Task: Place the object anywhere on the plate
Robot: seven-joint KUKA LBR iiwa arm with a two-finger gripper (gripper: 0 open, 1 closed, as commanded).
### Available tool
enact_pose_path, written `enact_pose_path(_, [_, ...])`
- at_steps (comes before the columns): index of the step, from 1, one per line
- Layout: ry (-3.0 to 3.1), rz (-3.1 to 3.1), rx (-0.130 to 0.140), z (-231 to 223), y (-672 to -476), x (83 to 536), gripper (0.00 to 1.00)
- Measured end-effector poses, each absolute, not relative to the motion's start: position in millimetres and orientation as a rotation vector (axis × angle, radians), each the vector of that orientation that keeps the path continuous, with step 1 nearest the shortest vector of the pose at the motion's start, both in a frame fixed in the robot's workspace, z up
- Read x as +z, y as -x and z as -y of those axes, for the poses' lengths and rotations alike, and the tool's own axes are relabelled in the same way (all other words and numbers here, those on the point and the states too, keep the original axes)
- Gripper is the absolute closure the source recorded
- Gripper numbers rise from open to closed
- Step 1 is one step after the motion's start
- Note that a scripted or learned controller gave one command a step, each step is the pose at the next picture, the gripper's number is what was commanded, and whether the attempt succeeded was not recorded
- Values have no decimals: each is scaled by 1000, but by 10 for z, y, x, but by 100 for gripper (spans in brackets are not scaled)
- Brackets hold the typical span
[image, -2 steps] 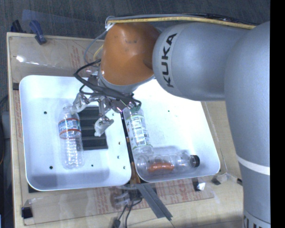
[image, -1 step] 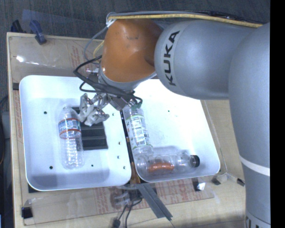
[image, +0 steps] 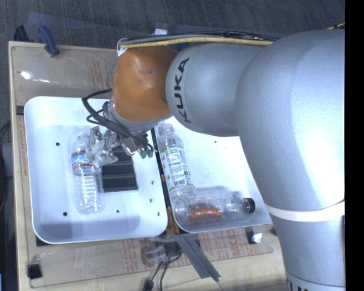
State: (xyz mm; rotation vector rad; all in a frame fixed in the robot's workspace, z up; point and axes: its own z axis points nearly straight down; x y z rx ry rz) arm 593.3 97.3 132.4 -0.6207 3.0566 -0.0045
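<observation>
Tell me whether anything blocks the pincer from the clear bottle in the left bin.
Nothing visible does. The pincer hangs over the neck end of the bottle; a black block lies beside the bottle, not between them.

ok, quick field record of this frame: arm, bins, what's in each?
arm: reaches in from the right, pincer low over the left bin
left bin: clear bottle lying lengthwise, black block beside it
right bin: clear bottle with label, second bottle with black cap lying across the near end
plate: can't pick one out
</observation>
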Motion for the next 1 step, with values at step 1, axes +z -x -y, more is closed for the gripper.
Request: enact_pose_path(1, [865,-3017,-1,-132,-5685,1934,100])
